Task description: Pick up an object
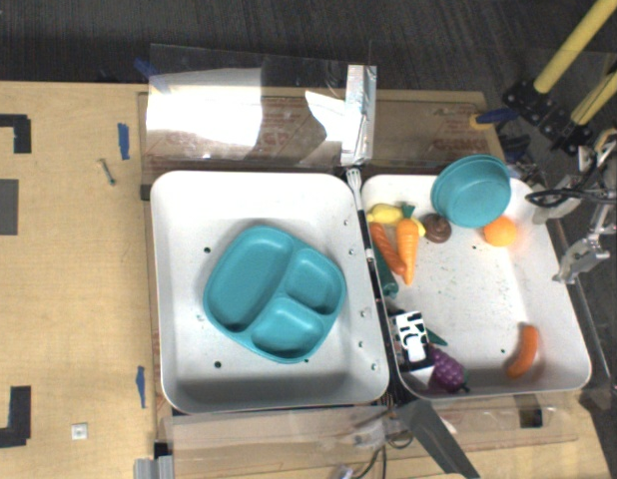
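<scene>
L bin (169, 218): teal divided plate (277, 292) lying flat, roughly mid-bin. R bin (558, 307) holds the rest. Teal bowl (472, 190) at far side, orange ball (499, 232) just beside it on its near-right. Along the left wall, far to near: yellow piece (385, 214), carrot (407, 247), small brown round item (438, 230) right of the carrot top, black-and-white item (411, 335), purple grapes (447, 371) at the near edge. Curved orange piece (526, 350) in the near-right corner, well apart from the others. Both bins sit on a tan tabletop (59, 267).
</scene>
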### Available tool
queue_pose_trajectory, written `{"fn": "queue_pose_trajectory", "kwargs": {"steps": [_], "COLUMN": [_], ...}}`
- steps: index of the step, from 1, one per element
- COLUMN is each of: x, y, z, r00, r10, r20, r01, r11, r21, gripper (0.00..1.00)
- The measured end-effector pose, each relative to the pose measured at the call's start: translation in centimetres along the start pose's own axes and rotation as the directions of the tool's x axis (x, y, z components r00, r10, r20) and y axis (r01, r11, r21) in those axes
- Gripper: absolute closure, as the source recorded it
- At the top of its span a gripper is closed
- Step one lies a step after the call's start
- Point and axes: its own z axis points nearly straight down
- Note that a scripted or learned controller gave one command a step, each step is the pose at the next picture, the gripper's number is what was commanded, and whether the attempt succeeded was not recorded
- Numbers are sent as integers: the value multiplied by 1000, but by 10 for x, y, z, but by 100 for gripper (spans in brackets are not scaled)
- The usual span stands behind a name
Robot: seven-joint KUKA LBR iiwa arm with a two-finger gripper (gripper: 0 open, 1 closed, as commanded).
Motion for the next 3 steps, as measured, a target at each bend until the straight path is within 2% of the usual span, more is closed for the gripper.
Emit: {"fn": "queue_pose_trajectory", "kwargs": {"steps": [1,2,3], "x": [6,-59,-82], "y": [-4,-8,29], "z": [172,182,186], "r00": [969,993,998], "r10": [-248,-120,31], "r20": [3,4,-60], "r01": [248,120,-31], "r11": [969,993,1000], "r21": [1,0,4], "gripper": [0,0,0]}}
